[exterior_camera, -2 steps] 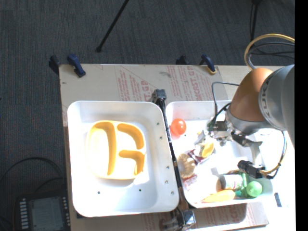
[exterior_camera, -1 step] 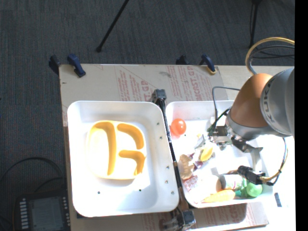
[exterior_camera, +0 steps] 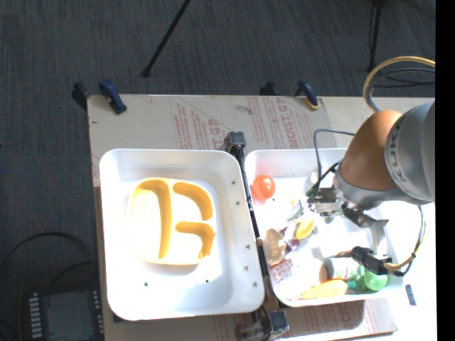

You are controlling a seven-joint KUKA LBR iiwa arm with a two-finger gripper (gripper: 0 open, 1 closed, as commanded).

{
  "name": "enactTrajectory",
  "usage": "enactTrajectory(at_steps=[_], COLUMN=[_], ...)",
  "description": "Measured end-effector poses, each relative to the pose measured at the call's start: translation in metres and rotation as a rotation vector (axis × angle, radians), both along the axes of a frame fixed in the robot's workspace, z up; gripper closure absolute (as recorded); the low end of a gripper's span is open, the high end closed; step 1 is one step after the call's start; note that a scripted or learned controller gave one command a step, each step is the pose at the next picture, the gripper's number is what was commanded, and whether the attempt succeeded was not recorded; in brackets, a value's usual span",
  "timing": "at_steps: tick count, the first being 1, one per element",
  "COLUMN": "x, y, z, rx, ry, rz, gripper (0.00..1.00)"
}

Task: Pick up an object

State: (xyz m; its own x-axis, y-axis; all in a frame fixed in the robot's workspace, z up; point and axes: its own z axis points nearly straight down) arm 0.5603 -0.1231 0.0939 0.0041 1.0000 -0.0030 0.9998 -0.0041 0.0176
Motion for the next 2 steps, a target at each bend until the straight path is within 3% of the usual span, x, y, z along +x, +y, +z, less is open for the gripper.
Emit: enactTrajectory(at_steps=[2], x=[-0.024], y=[0.023], z=[0.000], rx=[0.000], ry=[-0.001], rz=[0.001], gripper=[0.00])
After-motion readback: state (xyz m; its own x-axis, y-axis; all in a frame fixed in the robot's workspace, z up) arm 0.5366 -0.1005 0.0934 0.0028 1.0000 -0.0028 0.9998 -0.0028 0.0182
